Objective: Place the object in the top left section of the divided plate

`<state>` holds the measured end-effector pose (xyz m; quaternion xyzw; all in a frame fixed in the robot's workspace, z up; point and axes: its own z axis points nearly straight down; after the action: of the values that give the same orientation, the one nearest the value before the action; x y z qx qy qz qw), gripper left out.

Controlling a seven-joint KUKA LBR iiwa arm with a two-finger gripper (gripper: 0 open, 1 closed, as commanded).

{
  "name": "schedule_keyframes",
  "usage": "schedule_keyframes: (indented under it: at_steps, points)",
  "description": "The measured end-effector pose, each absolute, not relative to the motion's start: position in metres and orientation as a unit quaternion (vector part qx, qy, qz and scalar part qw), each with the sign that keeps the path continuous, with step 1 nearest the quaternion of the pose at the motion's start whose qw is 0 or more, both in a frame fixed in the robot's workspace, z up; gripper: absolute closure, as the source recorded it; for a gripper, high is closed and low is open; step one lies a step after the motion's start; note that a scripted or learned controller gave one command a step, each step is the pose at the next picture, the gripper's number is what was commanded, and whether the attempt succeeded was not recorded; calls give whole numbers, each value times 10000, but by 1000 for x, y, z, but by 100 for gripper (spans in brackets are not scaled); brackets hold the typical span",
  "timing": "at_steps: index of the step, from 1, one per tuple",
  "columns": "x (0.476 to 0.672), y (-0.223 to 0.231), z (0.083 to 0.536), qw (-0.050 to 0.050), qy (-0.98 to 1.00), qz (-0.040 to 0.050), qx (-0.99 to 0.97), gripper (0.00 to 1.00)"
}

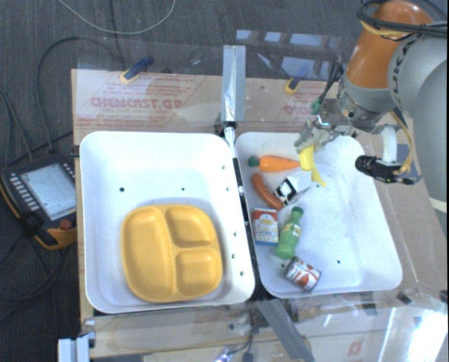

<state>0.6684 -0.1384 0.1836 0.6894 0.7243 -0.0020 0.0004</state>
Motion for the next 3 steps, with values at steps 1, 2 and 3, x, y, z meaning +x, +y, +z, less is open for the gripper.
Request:
schedule_keyframes:
  at_steps: [1, 2, 3]
  points:
    - [632, -50, 183, -8, 7114, -7, 7027, 100]
    - [602, 2, 195, -18, 7059, -11, 7083, 100]
    - [557, 38, 182, -10, 7025, -18, 7117, 100]
